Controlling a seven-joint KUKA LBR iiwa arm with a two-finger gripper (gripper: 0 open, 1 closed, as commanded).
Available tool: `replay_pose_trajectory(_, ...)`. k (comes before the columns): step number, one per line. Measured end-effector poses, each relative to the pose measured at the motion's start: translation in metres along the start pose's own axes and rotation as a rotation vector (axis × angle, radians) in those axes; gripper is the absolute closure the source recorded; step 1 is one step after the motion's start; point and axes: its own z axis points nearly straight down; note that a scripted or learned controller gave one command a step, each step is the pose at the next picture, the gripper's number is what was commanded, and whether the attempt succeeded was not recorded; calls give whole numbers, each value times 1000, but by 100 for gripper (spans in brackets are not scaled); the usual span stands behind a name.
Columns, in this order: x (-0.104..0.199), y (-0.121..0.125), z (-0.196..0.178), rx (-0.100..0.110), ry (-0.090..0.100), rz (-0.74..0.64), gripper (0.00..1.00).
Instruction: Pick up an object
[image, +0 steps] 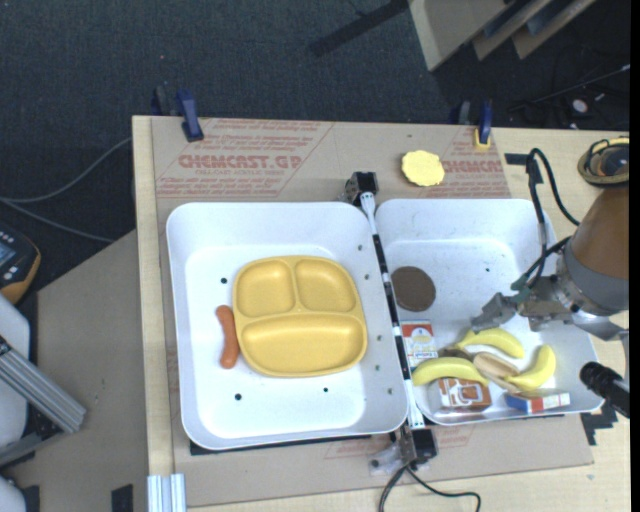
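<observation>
From my remote station, the overhead camera shows the gripper (503, 308) low in the right bin (455, 222), just above the bananas (500, 345) heaped at its near end with a hot dog bun (495, 366) and packets; I cannot tell its state; a yellow divided plate (298, 315) and sausage (228, 335) sit in the left bin (200, 300).

- This looks like a robot lab, not a home.
- A flat brown board with red printed words (240, 160) lies on the bench, held by blue clamps (187, 113) at 11 and 1 o'clock.
- Black cables (60, 190) run over the dark carpet floor (90, 60) at 9 o'clock.
- Two shallow white plastic bins (190, 300) hold toy food.
- A grey robot arm (600, 270) is at 3 o'clock.
</observation>
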Motion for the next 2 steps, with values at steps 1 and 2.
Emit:
replay_pose_trajectory(1,39,0,93,3,4,1,0)
replay_pose_trajectory(2,-6,9,91,1,-1,3,0)
